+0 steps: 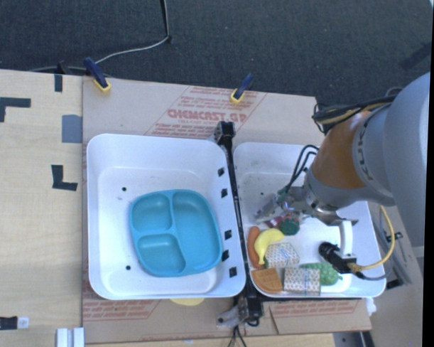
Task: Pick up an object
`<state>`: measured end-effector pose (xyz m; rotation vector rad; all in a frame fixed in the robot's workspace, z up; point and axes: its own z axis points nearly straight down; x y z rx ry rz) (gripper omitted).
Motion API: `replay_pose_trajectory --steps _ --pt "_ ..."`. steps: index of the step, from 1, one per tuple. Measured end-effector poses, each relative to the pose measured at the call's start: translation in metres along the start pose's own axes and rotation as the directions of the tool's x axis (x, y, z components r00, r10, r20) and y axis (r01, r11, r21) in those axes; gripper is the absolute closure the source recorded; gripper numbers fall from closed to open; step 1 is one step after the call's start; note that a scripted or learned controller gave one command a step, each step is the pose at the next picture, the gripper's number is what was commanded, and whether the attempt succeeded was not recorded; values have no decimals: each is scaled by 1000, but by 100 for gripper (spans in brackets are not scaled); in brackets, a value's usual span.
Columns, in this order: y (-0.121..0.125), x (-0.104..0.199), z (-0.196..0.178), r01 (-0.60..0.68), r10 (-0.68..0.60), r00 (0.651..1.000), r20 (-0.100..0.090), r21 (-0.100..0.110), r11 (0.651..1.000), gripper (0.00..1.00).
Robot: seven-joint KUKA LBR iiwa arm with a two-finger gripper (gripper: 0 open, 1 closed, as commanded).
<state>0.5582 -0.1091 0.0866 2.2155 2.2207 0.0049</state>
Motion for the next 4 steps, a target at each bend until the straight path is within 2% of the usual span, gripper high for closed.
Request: replay_pose_trajectory --steps 1,2,3,4 --pt "0 -2 -10 -1 1 1000 3 0 1000 100" --pt "-32 71 -98 0 0 1000 -1 6 1000 100" --pt "-33 71 -98 -1 1 1000 -1 7 1000 0" --pt "17 9 0 -2 2 1000 1 1 1000 0"
